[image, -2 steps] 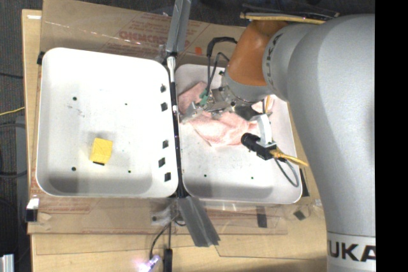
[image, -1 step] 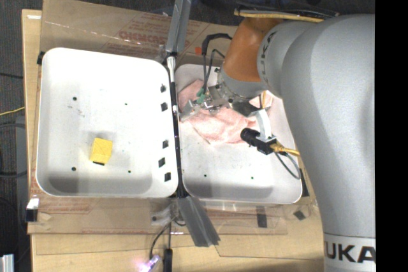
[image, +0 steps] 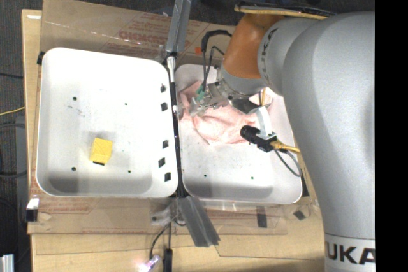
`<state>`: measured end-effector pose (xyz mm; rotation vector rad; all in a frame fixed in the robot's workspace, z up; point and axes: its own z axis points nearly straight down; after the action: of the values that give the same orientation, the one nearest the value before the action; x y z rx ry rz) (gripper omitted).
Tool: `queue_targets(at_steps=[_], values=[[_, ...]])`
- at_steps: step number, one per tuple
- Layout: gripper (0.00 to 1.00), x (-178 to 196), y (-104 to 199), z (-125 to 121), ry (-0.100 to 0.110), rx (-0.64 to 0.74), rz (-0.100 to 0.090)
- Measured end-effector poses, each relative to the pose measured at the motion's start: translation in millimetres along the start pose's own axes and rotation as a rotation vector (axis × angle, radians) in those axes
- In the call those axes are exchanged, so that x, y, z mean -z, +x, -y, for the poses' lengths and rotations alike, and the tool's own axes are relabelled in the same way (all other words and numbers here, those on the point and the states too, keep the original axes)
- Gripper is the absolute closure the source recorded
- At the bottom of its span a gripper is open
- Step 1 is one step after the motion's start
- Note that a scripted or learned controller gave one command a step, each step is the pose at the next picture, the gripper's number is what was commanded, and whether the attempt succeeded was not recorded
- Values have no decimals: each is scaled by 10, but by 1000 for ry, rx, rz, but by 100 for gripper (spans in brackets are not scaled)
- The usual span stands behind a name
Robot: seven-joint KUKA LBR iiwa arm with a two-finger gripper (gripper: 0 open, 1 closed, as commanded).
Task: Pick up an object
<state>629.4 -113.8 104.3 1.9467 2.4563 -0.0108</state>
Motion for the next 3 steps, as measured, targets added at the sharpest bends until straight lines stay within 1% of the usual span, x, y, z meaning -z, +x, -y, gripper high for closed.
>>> queue_targets(at_steps=[1, 2, 3], values=[[0, 9, -31, 8, 0, -3, 5], [0, -115, -288, -222, 0, -64, -10], [0, 400, -241, -231, -1, 84, -9]])
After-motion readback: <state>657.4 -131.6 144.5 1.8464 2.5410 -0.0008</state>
